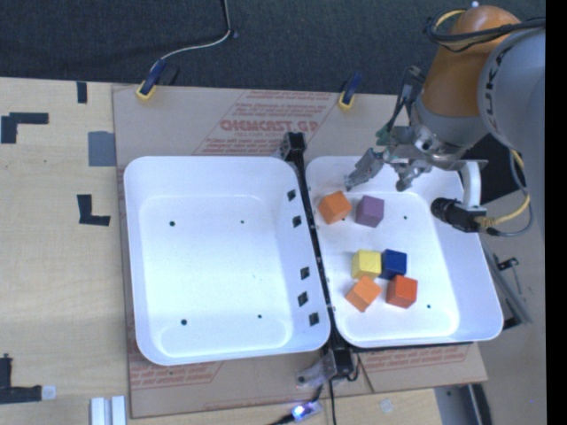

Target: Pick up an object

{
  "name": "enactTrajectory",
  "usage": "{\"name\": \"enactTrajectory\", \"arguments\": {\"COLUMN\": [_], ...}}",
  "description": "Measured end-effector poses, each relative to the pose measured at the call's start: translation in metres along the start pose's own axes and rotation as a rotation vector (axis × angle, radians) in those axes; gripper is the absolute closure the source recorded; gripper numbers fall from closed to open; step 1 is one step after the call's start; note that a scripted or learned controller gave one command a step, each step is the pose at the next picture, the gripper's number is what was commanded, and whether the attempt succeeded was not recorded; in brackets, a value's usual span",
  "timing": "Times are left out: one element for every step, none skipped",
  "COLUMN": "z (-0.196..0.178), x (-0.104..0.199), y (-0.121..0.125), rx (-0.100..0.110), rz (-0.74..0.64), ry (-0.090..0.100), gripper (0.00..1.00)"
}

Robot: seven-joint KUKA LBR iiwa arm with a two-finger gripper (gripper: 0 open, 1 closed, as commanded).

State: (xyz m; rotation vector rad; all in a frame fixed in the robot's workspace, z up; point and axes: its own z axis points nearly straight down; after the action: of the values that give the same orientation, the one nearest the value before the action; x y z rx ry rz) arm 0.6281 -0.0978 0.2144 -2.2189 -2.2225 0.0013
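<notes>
Lowest in frame, inside the right bin (461,321): orange block (361,293) touching yellow block (367,263), with blue block (394,262) and red-orange block (401,290) tight alongside. Higher up, near the divider: second orange block (334,207) just beside purple block (369,211). Above those two, at upper right: gripper (381,177), fingers spread apart, gripping nothing, hanging off the grey arm (496,69). Left bin (142,264) at centre left.

White bins (142,237); orange (334,207), purple (369,211), yellow (367,263), blue (394,262) cubes.
</notes>
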Motion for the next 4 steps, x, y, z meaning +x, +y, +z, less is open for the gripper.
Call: {"name": "enactTrajectory", "arguments": {"z": [0.106, 0.131, 0.118, 0.023], "x": [-0.001, 0.004, 0.004, 0.075], "y": [0.028, 0.04, 0.042, 0.034], "rx": [-0.005, 0.001, -0.004, -0.009], "rz": [0.001, 0.0, 0.0, -0.007], "ry": [-0.001, 0.0, 0.001, 0.003], "gripper": [0.0, 0.0, 1.0, 1.0]}}
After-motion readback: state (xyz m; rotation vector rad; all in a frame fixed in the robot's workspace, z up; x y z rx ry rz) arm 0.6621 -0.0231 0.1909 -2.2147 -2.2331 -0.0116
